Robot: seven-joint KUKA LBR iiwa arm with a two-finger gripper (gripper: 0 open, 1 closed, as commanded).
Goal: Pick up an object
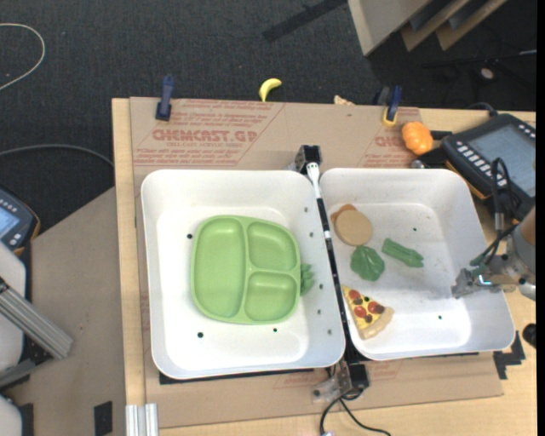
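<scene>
The claw [470, 281] sits low at the right bin's [443, 183] right edge — how far it is open I cannot tell, and nothing shows in its grip. The candidates lie well apart from it, across the bin: cookie [352, 226], green leaf [368, 263], green pod [402, 253], pizza slice [368, 312]. The left bin [170, 196] holds a green tray [245, 269] — likely the drop spot.

Dark carpet floor [77, 77], cardboard-topped bench [213, 128], perhaps wooden furniture [426, 21] at top.
</scene>
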